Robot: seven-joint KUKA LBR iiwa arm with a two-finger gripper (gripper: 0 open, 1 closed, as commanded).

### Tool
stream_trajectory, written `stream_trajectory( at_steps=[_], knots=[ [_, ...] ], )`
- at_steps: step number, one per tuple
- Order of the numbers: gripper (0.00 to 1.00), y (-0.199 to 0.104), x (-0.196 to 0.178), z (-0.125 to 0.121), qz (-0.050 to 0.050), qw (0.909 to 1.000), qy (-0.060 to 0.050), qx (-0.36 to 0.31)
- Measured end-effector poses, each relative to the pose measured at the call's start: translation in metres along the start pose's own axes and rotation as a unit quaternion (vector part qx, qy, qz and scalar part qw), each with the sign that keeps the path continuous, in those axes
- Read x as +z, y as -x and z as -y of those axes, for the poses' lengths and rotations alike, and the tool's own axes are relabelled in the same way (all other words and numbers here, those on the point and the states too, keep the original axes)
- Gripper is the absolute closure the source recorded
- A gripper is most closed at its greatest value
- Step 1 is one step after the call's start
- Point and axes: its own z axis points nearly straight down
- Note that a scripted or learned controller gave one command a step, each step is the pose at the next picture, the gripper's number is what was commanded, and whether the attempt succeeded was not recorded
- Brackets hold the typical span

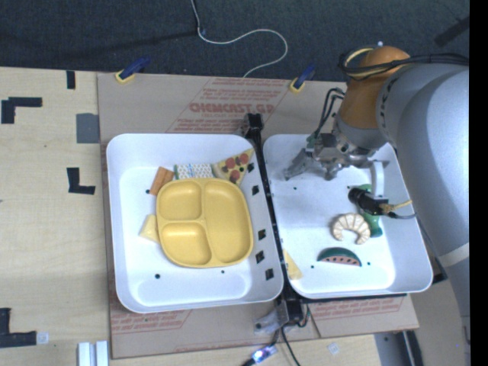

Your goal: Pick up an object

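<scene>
**Pick Station Status: Gripper Over Right Bin, No Object Held**

1. Candidate objects, right bin. A croissant (352,226) lies in the right half of the right bin (320,208). A green item (375,221) touches its right side; what it is cannot be determined. A watermelon slice (338,257) lies just below the croissant, near the front wall and apart from it.

2. Gripper. The gripper (311,173) is over the rear left part of the right bin, well apart from the croissant and the watermelon slice. Its jaws stand apart, with nothing between them. No object is held.

3. Arm. The grey arm (435,151) enters from the right, with its orange band (366,97) above the rear edge of the right bin.

4. Left bin. A yellow divided plate (204,221) sits in the middle of the left bin (191,288). Partly covered by its rear edge are an orange piece (161,180), a patterned piece (192,171) and a pizza slice (236,165), the last next to the wall shared with the right bin. A yellow wedge (147,227) protrudes from under the plate's left edge.

5. Surroundings. Both bins rest on a cardboard sheet (221,105). A white cable (244,36) lies on the dark surface behind it.
</scene>
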Motion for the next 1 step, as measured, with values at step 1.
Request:
stream_trajectory(
  at_steps=[1],
  knots=[
    [1.00, -0.0005, -0.0105, -0.0002, 0.000, 1.0000, 0.000, 0.000]
  ],
)
